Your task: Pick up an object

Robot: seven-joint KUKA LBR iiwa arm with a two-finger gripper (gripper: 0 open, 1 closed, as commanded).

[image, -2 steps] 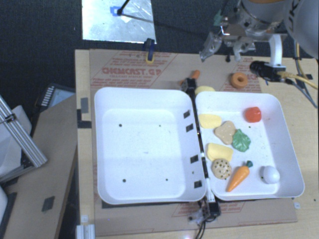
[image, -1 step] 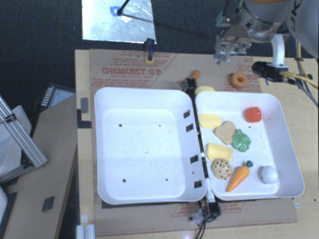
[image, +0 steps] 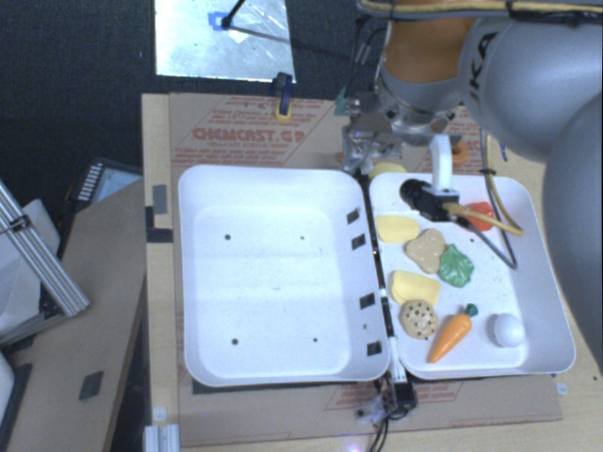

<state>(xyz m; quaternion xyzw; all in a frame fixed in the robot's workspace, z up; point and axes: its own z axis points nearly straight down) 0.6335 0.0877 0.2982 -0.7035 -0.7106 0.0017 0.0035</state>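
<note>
The right bin (image: 551, 342) holds several toy foods: a pale yellow piece (image: 397, 228), a tan biscuit shape (image: 426, 249), a green leafy piece (image: 456, 266), a yellow wedge (image: 415, 287), a speckled cookie (image: 417, 319), an orange carrot (image: 450, 335), a white egg (image: 507, 330) and a red piece (image: 480, 216). My gripper (image: 359, 155) hangs over the far left corner of that bin, close to a yellow item (image: 385, 169) partly hidden under the wrist. Nothing shows between the fingers.
The left bin (image: 188, 252) lies beside the right one, with a dark divider (image: 369, 252) between them. A shiny sheet (image: 221, 26) lies beyond the bench. A yellow and blue clamp (image: 282, 97) sits at the bench's far edge.
</note>
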